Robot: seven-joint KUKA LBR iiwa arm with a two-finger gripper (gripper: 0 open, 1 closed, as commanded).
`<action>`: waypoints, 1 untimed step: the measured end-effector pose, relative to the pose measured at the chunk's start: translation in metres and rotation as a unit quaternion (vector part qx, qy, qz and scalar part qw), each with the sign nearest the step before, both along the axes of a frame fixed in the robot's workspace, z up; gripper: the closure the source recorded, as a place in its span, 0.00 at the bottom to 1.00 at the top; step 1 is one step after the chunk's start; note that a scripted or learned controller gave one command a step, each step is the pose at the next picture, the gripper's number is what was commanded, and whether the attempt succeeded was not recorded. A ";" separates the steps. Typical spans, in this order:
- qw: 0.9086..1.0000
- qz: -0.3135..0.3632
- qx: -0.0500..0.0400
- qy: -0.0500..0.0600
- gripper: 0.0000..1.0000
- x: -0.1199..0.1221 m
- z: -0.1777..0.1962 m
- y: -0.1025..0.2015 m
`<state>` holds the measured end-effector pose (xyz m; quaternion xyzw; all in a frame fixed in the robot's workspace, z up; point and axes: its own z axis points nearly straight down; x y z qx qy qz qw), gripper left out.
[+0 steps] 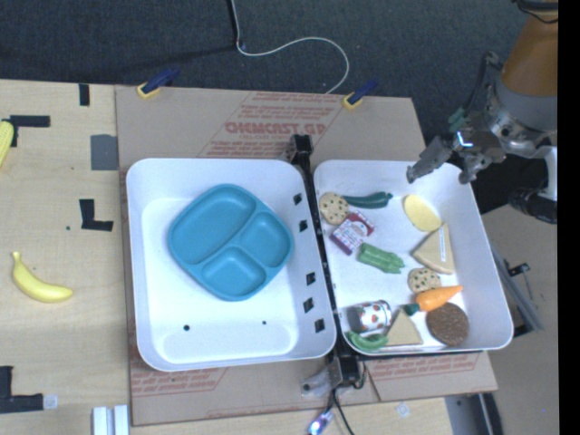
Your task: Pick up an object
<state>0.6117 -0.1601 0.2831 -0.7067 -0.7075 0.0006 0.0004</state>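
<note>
the gripper hangs over the upper right corner of the right bin, its two dark fingers spread apart with nothing between them. the grey arm with its orange band comes in from the right edge. inside that bin lie the small things: a chocolate chip cookie near the divider, a dark green pepper beside it, a red and white packet, a lighter green pod, a yellow oval piece closest to the gripper, a pale cheese wedge, a second cookie, a carrot, a brown round patty and a silver can at the lower edge. the left bin holds a blue divided plate. on the table to the left, outside the bins, lies a banana
</note>
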 end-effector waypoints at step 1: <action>1.000 0.005 0.000 -0.010 0.00 -0.036 0.155 0.079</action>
